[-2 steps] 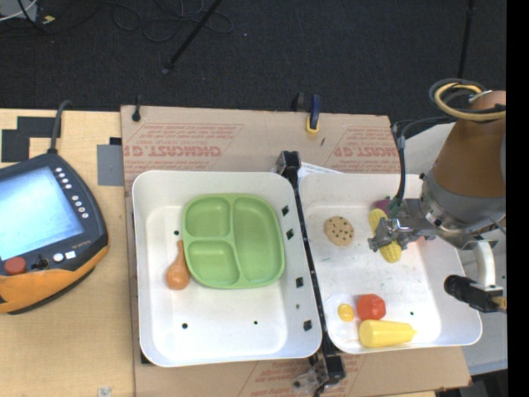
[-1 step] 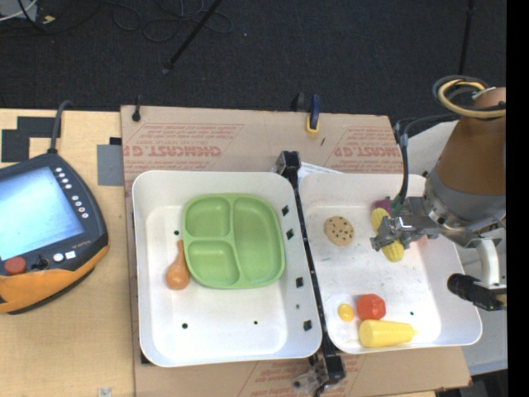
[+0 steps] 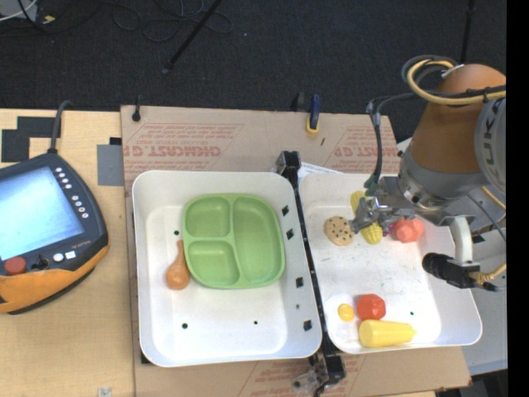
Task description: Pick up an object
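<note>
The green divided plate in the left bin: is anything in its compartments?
Empty. All three compartments of the green plate show bare green; the orange pear-shaped toy lies beside it.

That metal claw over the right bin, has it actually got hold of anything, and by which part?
It cannot be told. The gripper sits low over the yellow corn toy, beside the cookie, but nothing visibly sits between its fingers.

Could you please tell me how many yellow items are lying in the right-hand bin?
3: a corn cob at the gripper, a small ball and a large piece near the front. The arm may hide others.
</note>
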